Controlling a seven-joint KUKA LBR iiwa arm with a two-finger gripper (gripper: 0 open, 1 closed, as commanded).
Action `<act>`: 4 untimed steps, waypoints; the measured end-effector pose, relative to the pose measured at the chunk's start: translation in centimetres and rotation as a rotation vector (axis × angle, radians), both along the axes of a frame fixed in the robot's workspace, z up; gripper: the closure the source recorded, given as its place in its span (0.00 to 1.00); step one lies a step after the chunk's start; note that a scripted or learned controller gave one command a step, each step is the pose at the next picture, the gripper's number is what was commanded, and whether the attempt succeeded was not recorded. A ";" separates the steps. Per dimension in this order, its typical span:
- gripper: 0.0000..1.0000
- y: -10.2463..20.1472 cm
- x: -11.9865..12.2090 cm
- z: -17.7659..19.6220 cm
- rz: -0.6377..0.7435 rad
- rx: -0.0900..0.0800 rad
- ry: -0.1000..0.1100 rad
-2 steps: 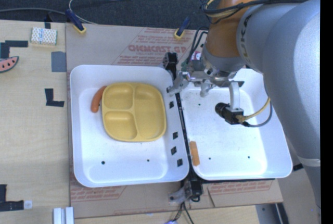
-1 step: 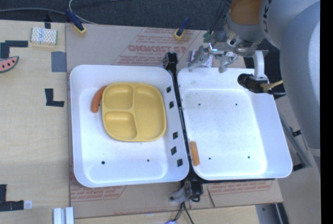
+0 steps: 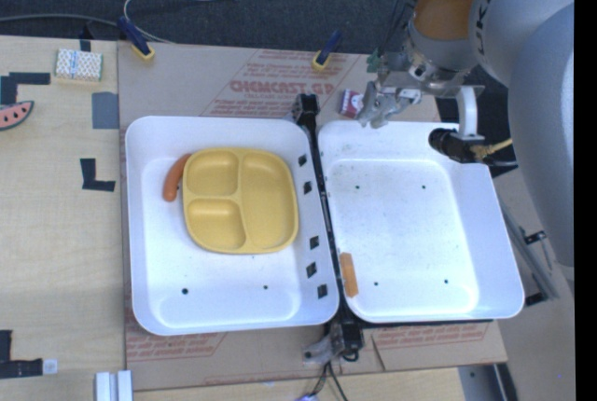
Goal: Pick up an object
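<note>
Here the nearest pick is the small orange carrot [image 3: 348, 274], lying against the left wall of the right bin [image 3: 485, 231], its long axis running roughly front to back. It sits well apart from my claw [image 3: 377, 115], which hangs over that bin's far rim; whether it is apart or together I cannot tell. The left bin [image 3: 149, 203] holds a yellow divided plate [image 3: 241, 200] on the table [image 3: 56, 203].

Two white bins: left bin [image 3: 149, 297], right bin [image 3: 485, 278]. One yellow tray [image 3: 241, 200], three compartments, in left bin. Two orange carrots: one [image 3: 172, 178] beside tray's left edge, one [image 3: 348, 273] at right bin's left wall. Two blue-yellow clamps [image 3: 136, 36] [image 3: 326, 50] along bench's far edge.
</note>
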State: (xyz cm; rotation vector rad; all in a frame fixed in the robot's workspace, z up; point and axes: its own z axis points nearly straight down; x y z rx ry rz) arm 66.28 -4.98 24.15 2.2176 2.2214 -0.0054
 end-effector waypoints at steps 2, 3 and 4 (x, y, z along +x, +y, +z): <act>1.00 0.0 0.0 1.0 0.001 -0.002 0.001; 0.00 0.0 0.0 0.9 0.001 -0.002 0.001; 1.00 0.0 0.0 1.9 0.001 -0.004 0.001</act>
